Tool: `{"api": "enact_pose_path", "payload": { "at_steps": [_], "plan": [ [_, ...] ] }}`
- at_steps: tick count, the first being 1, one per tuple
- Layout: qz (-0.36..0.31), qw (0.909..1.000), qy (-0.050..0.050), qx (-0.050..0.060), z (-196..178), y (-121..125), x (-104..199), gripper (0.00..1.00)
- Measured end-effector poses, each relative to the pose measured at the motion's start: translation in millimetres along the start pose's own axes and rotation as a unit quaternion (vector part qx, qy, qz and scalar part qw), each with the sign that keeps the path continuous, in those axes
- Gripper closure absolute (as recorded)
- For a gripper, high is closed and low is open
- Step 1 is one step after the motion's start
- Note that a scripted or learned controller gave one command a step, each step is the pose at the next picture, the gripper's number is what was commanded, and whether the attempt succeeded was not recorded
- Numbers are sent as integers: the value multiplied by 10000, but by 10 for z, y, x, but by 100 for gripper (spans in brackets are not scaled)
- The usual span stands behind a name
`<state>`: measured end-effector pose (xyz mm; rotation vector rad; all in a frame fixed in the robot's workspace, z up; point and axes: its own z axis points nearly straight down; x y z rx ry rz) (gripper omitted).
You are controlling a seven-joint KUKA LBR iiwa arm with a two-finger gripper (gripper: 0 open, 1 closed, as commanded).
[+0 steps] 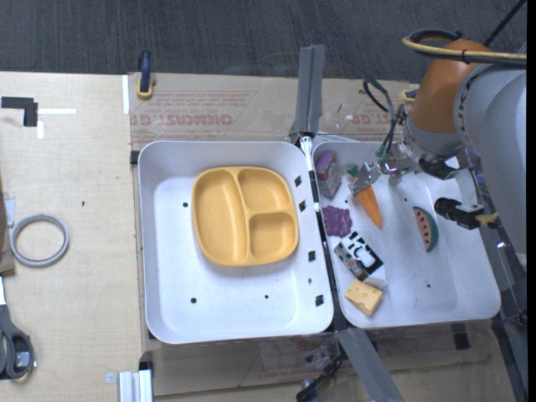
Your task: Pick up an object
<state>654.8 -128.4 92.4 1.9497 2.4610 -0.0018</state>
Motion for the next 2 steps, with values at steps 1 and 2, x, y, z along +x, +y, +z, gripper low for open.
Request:
{"api": "enact_pose_path", "payload": {
  "at_steps": [1, 2],
  "plan": [
    [-79, 10000, -1, 2, -1, -121, 43, 0],
    [-502, 9987, 4, -2, -1001, -184, 616, 0]
  ]
}}
